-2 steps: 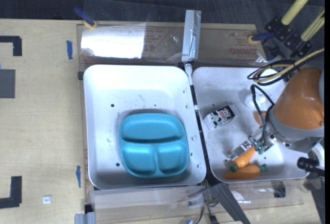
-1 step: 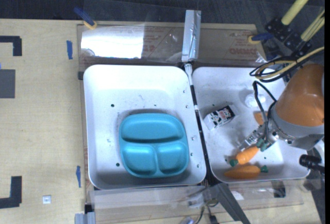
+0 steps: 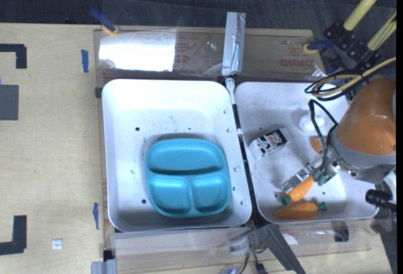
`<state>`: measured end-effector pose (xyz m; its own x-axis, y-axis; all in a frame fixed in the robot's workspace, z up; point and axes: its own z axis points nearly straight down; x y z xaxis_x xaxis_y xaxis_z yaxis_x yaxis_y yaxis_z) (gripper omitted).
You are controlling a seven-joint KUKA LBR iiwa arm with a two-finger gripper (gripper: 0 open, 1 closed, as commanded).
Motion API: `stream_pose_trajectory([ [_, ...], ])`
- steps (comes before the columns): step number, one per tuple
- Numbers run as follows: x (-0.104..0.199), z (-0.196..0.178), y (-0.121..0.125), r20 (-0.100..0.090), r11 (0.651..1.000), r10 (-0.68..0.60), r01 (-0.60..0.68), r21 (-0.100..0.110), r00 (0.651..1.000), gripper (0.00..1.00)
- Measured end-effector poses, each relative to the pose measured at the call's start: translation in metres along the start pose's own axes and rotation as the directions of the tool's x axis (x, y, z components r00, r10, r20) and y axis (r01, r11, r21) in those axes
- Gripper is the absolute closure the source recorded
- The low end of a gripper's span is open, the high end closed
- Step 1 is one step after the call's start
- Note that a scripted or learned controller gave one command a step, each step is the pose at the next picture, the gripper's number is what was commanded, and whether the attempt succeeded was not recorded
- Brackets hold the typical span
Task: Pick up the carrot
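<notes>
Claw [image 3: 306, 179] grips a carrot [image 3: 300, 189] in the right bin [image 3: 283, 102]; second carrot [image 3: 298, 208] at six o'clock.

You saw the arm [image 3: 368, 134] as a bulky rounded body, its broad band [image 3: 371, 118] a glossy orange with a soft highlight, and beneath it a grey collar [image 3: 359, 162] ringing the wrist. Black cables [image 3: 318, 121] looped out from its upper side and curved down along the wrist, and one pale yellow cable [image 3: 371, 71] ran beside them. At the tip, the gripper [image 3: 313, 175] was a small metallic grey assembly with a spot of green on it. A dark fitting [image 3: 381, 197] stuck out below the collar.
</notes>
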<state>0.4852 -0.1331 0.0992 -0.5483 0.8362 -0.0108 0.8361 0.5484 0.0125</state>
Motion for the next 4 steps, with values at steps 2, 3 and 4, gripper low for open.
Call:
stream_pose_trajectory([
  [2,-0.021,0.001,-0.016,0.002,0.87,0.494,-0.494,0.004,0.87,1.0],
  [3,-0.021,0.001,-0.016,0.001,0.869,0.494,-0.494,0.005,0.87,0.0],
  [4,-0.035,0.012,-0.027,-0.002,0.819,0.574,-0.574,0.011,0.819,0.0],
])
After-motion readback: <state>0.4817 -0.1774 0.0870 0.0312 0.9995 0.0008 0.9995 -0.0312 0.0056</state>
